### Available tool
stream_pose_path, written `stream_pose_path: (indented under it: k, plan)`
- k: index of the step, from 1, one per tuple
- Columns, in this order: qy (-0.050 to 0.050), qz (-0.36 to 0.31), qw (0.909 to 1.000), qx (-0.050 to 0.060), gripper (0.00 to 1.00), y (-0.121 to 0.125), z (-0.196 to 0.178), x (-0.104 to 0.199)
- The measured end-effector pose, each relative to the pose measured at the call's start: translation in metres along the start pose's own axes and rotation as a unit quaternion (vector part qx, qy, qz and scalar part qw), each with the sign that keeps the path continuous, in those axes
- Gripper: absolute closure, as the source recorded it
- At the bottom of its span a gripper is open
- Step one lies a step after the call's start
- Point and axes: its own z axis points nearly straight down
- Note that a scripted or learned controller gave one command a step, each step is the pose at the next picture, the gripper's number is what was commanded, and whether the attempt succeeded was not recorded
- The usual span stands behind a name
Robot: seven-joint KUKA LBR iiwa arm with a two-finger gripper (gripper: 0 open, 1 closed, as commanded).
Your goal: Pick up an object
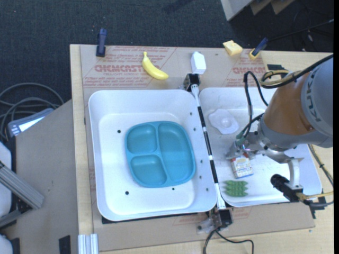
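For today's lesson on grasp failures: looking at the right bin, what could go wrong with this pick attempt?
1. The small box lies right beside the green toy, so the end effector might nudge either aside.
2. The clear plastic lid is hard to see against the white bin, so a grasp there may miss.

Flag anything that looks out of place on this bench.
A yellow toy banana and a yellow wedge-shaped block lie on the bench board behind the white bins, not in them. In the right bin, the small printed box lies askew.
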Motion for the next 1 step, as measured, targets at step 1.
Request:
stream_pose_path:
  k: [1]
  plan:
    - [0.000, -0.001, 1.0000, -0.001, 1.00, -0.0028, -0.1203, 0.0847]
